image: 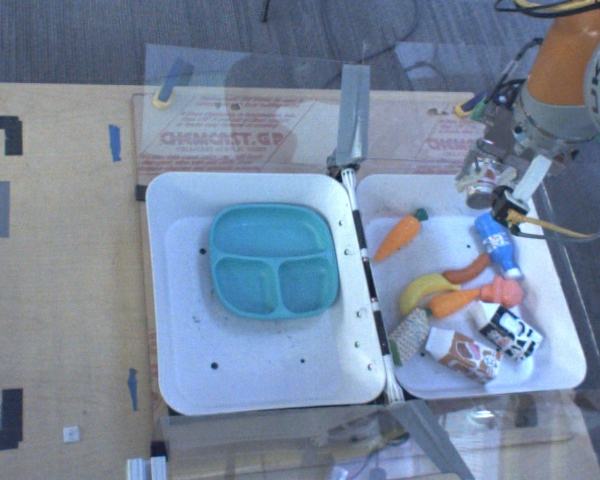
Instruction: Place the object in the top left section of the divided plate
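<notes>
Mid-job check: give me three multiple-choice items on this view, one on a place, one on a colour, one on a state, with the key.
1. Where is the divided plate?
A. left bin
B. right bin
C. on the bench outside the bins

2. What colour is the plate?
A. red
B. teal
C. yellow

3. What lies in the plate's sections?
A. a carrot
B. a banana
C. nothing

Key:
1 A, the plate sits inside the left bin.
2 B, it is teal against the white bin.
3 C, its sections are bare; the carrot and banana lie in the right bin.
</notes>
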You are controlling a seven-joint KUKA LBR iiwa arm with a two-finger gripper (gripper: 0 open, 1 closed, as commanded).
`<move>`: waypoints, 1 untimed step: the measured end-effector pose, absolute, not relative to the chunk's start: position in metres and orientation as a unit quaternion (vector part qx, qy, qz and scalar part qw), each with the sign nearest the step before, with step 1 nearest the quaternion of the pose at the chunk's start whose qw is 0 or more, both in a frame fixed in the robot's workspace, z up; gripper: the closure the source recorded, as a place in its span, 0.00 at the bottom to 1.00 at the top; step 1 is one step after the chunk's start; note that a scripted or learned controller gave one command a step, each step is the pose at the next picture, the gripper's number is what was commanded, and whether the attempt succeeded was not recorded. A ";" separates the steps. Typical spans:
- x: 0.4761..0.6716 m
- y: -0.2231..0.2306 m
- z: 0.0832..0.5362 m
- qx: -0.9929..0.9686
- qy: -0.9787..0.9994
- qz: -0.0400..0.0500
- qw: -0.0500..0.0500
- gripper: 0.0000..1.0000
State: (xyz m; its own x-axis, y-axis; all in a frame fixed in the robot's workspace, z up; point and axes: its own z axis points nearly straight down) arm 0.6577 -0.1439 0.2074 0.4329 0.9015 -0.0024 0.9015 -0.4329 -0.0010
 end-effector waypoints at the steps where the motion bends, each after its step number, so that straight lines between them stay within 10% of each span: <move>1: 0.607 -0.065 0.184 0.856 0.516 -0.001 -0.001 1.00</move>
